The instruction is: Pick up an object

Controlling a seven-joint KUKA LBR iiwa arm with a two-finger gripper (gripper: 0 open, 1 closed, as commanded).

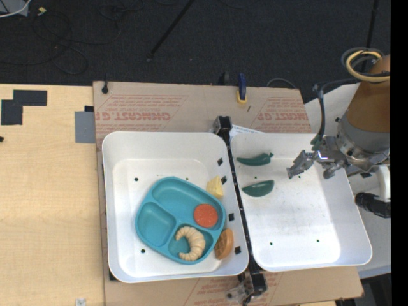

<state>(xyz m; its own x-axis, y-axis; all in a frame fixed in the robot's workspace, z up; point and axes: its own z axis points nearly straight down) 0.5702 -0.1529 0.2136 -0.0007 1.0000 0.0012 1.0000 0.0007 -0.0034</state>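
Note:
Two dark green pepper-like pieces lie in the right bin (357,247), one (255,160) near its back left and the other (258,187) just in front of it. My gripper (313,169) hovers over the right bin's back right part, to the right of both green pieces and apart from them. Its fingers (298,167) stand open with nothing between them. The left bin (121,171) holds a teal divided tray (153,222) bearing a red round piece (206,215) and a pale curved croissant-like piece (190,242).
A yellow chunk (215,187) lies by the tray's back right corner, and a brown round piece (224,243) leans at its front right. The grey arm with its orange band (370,107) rises at the right. A black divider (231,177) separates the bins.

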